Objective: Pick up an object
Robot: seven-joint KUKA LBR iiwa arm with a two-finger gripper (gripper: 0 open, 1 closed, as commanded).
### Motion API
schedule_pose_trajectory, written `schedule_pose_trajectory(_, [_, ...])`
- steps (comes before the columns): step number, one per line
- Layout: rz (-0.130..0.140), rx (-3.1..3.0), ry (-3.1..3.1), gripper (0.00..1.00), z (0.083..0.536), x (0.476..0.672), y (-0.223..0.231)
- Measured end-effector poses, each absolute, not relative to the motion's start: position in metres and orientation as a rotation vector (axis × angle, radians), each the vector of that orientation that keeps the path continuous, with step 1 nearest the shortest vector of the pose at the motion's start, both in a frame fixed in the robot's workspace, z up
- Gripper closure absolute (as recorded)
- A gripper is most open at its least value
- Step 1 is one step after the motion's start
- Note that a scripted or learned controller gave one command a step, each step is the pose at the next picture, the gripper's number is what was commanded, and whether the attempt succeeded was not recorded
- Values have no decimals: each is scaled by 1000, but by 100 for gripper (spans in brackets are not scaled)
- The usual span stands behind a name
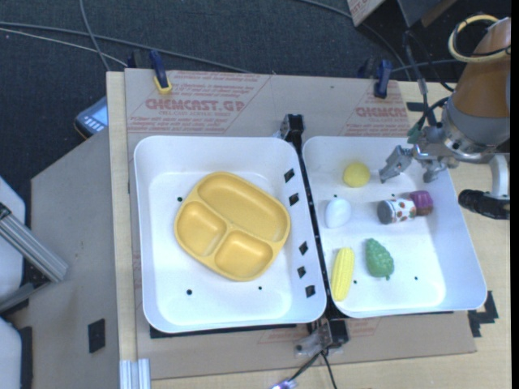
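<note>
The right bin (pixel 454 286) holds several small objects: a yellow ball (pixel 356 174), a white egg-shaped piece (pixel 337 211), a small can with a purple end (pixel 404 207) lying on its side, a green bumpy vegetable (pixel 378 258) and a yellow corn cob (pixel 343 272). My gripper (pixel 412 168) hovers over the far part of this bin, just above the can and to the right of the yellow ball. Its two fingers are spread apart, open, with nothing between them.
A yellow divided plate (pixel 233 225) lies in the left bin (pixel 154 298). A black divider with clips (pixel 298 217) runs between the bins. Blue clamps (pixel 160 73) hold the board at the back. The arm's orange band (pixel 485 87) stands over the bench's right edge.
</note>
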State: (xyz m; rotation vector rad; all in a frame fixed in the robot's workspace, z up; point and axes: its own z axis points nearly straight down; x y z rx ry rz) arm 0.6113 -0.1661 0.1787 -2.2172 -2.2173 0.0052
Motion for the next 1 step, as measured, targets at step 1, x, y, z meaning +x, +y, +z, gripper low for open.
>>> schedule_pose_trajectory(1, [5,-2218,-2218,0,134,613,-171])
